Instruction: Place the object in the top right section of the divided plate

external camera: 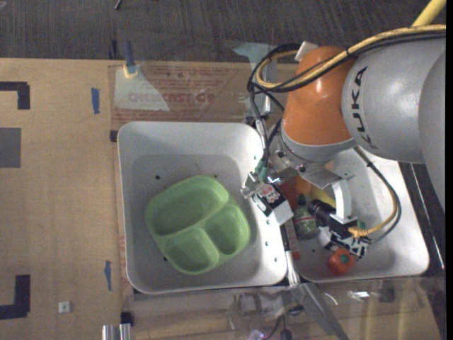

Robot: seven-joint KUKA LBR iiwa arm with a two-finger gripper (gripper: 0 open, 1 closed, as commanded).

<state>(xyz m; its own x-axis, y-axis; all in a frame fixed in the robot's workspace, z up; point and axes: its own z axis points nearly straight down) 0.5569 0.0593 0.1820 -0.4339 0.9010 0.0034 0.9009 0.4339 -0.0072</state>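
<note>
Arm's wrist hangs over the right bin (396,257), gripper (269,193) near the divider, its pincer state impossible to tell, objects (340,259) lying in that bin, so a centred grasp should precede carrying to the green plate (197,223).

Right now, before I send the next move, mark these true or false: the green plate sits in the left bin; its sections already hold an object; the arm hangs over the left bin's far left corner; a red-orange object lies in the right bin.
1. The green divided plate sits in the left bin. True.
2. The plate's sections already hold an object. False: all three look bare.
3. The arm hangs over the left bin's far left corner. False: it is over the seam between the bins.
4. A red-orange object lies in the right bin. True.
</note>
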